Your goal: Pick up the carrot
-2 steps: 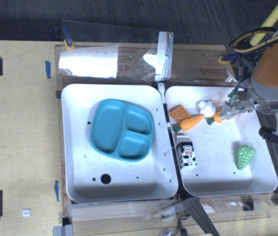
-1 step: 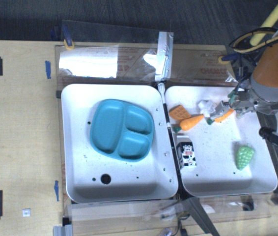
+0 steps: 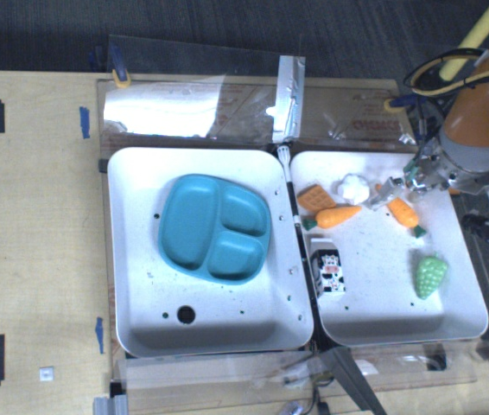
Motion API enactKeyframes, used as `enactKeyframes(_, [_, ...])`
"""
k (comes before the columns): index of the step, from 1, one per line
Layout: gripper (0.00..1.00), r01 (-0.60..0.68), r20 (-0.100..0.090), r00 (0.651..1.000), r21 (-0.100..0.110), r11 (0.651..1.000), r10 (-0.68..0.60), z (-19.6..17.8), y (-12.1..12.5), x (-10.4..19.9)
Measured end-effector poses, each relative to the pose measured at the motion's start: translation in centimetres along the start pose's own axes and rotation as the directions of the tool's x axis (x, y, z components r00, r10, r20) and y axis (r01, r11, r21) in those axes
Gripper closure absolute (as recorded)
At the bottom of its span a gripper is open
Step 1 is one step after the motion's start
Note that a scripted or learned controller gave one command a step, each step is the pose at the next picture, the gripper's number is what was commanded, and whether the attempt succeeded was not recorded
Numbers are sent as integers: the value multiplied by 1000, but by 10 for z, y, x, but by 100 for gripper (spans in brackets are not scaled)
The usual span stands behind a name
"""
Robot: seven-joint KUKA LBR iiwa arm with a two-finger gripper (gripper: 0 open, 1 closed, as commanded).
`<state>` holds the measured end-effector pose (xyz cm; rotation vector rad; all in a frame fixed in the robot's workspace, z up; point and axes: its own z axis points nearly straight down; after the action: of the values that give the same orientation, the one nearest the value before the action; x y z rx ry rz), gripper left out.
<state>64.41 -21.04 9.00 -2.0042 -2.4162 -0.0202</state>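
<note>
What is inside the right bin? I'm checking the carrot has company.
Right bin: carrot, a second orange piece, waffle cracker, white lump, green fruit, small carton. Gripper covers the far corner.

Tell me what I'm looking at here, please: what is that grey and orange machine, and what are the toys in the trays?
One camera looks down at a slant on a bench with two white bins. The machine at the right is a robot arm; its gripper hangs over the right bin, near a small carrot. A larger carrot, a waffle-like cracker, a white lump, a green bumpy fruit and a small black-and-white toy also lie there. The left bin holds a blue divided plate. Nothing visibly sits in the gripper.
</note>
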Motion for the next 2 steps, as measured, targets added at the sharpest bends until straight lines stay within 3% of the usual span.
enactKeyframes(1, [0,147,12,989,5,989,-147,-80,-46,13])
enactKeyframes(2, [0,40,9,999,7,999,-40,-30,-40,45])
